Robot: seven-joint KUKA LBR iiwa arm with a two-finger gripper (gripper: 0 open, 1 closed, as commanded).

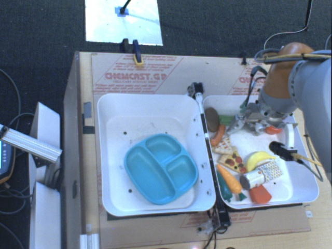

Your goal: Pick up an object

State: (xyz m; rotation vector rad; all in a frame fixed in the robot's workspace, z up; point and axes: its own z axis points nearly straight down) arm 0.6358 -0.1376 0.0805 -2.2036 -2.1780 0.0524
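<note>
My gripper [249,122] hangs over the right bin's [306,191] far part; I cannot tell its grip state. Pizza slice [232,158] lies just near-left, its long axis running near-right.

Tan table [155,71] with red printed lettering, two shallow white bins side by side on it, left bin [150,105] toward 9 o'clock, right bin [306,188] toward 3 o'clock

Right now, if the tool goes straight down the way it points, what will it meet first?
Most likely the bare white floor of the right bin, between the green piece and the orange-red piece. The tool hangs over that spot, though its height is unclear.
</note>
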